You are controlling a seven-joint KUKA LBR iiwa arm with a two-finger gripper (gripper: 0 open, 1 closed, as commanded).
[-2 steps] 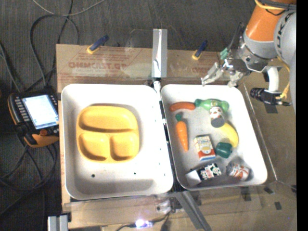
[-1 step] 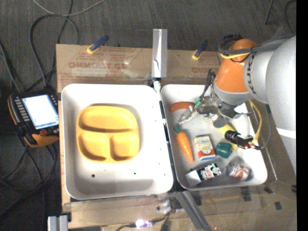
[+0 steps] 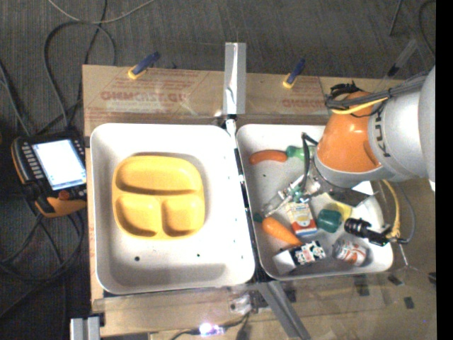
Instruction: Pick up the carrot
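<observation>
The carrot [image 3: 281, 231] is a short orange piece lying in the right bin [image 3: 248, 190], near its left wall and towards the front. My gripper [image 3: 289, 194] hangs low over the middle of that bin, just above and to the right of the carrot, beside a small juice carton [image 3: 304, 218]. Nothing can be seen held in it. The arm's orange band and grey wrist hide the bin's right rear part.
The right bin also holds a red-orange sausage [image 3: 268, 156], a green piece [image 3: 295, 151], a teal block [image 3: 329, 219], a yellow piece [image 3: 340, 209], a can [image 3: 350, 252] and a black-and-white box [image 3: 307, 253]. A yellow divided tray [image 3: 160, 195] lies in the left bin [image 3: 106, 261].
</observation>
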